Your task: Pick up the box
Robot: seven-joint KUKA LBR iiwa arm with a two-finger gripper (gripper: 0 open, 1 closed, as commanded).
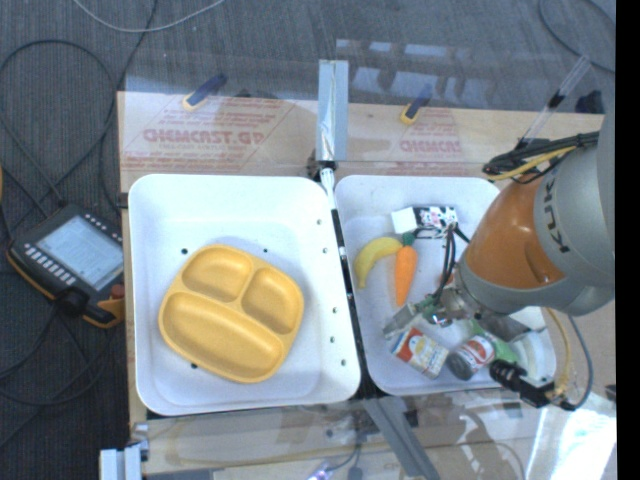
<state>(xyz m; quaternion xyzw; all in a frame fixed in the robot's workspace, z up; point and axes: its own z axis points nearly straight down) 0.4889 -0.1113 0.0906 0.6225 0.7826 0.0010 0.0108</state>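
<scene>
White plastic bins (150,268) hold a glossy yellow tray (231,312) and small printed box (419,352); claw (432,308) state unclear.

I see bright, even overhead light; white bins (150,208) nearly blown out, soft shadows, slight overall blur.

I see the box (419,352), a small carton printed red and white, lying flat and slightly skewed near the front edge of the right bin (372,368), touching a can (472,356).
</scene>
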